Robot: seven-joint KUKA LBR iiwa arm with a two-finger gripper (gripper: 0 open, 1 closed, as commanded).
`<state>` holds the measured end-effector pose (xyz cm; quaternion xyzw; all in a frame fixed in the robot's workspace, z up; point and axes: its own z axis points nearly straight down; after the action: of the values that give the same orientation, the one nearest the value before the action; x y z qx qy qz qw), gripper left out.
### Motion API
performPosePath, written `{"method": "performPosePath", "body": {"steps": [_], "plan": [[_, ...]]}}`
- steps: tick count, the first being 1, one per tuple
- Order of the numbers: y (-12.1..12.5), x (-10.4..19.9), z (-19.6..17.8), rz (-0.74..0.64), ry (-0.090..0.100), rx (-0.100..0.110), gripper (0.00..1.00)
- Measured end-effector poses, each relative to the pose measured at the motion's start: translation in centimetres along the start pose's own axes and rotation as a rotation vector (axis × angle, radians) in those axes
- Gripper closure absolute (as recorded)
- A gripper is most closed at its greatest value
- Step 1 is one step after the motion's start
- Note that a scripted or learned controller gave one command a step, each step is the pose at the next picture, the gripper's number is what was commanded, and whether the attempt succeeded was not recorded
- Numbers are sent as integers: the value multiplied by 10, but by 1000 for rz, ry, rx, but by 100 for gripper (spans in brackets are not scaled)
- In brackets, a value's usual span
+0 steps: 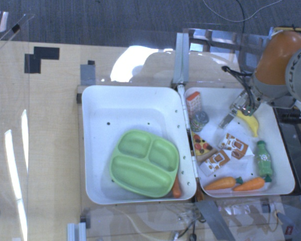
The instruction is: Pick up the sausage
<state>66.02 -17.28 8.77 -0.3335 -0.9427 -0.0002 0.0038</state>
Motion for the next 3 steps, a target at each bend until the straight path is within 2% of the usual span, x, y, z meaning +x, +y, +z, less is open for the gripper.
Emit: {"method": "performPosePath", "body": {"steps": [1,2,3], "plan": [[5,14,-1,188,-15,-9,0],[2,-7,1,468,5,-6,0],[3,39,0,820,-11,-14,0]]}}
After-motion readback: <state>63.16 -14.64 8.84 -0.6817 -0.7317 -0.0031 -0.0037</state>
